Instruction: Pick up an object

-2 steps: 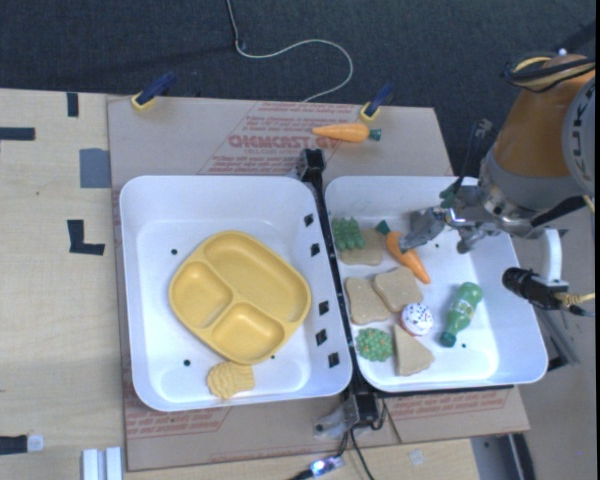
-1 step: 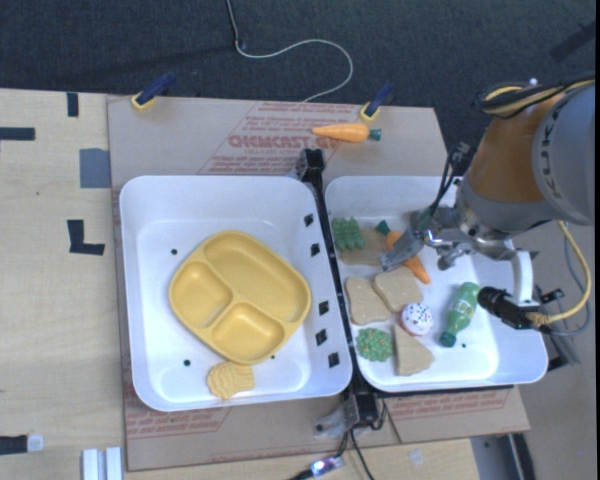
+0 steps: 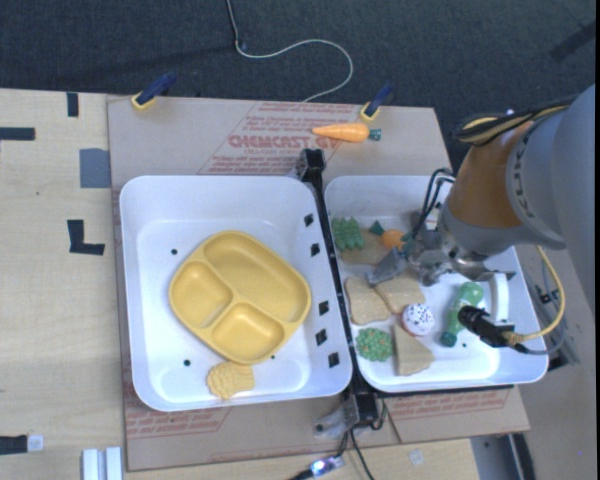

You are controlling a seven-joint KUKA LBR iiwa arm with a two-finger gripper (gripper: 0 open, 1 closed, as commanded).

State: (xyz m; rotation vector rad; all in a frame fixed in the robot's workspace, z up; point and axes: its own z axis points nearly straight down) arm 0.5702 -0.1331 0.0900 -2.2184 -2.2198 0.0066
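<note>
Hand [image 3: 392,266] low in right bin [image 3: 520,368], seemingly over bread slices [image 3: 380,298]; grasp state indeterminable. Yellow tray [image 3: 240,294] at frame centre-left.

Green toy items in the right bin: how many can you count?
3. One sits by the bin's upper left wall, one near the lower left, one at the right under the arm. Others may be hidden.

Left bin [image 3: 140,218]: divided plate [image 3: 240,294] in the middle, a cracker [image 3: 230,378] at its near edge. Right bin [image 3: 525,368]: small toy foods [image 3: 380,303] clustered. Toy carrot [image 3: 342,133] on the surface [image 3: 40,268] behind both bins.
</note>
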